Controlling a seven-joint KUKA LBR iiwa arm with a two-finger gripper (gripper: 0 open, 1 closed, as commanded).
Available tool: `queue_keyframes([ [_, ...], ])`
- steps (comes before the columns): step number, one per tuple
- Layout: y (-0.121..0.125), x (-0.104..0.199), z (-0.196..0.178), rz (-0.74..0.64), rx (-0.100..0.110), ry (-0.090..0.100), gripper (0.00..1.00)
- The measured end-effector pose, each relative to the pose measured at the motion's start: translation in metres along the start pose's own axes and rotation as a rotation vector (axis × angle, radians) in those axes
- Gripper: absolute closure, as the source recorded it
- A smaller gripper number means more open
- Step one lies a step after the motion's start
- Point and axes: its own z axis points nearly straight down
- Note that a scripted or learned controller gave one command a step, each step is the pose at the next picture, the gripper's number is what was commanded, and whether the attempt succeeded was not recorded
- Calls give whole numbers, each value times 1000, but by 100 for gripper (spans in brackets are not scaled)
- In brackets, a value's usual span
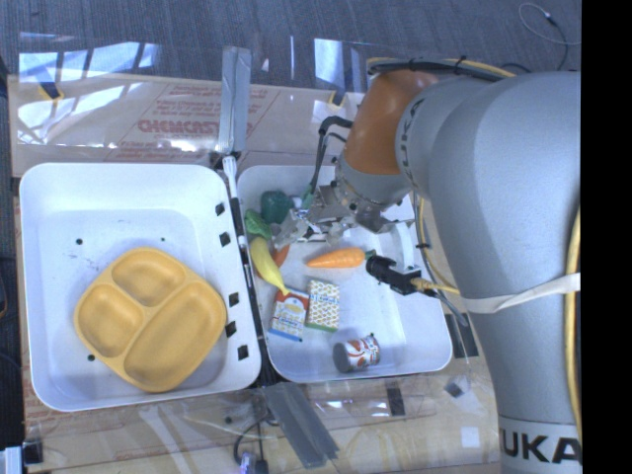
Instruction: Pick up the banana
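The yellow banana [265, 263] lies in the right bin [425, 349] along its left wall, running from upper left to lower right. My gripper [299, 225] hangs low over the bin's upper left part, just up and right of the banana's top end and next to a green object [274, 205]. Nothing of the banana is seen inside the gripper. The grey arm with its orange band [380, 131] covers the bin's right side.
An orange carrot [336, 259] lies right of the banana. Two small cartons [289, 315] [323, 304] sit below it, and a small can [357, 354] lies near the front wall. The left bin [39, 215] holds a yellow divided plate [148, 316].
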Motion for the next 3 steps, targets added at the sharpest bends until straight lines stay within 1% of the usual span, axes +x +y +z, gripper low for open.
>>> queue_keyframes([
  [1,-19,5,2,-111,-42,-28,0],
  [2,-3,5,1,55,-25,-8,0],
  [3,1,-1,0,-67,8,-6,0],
])
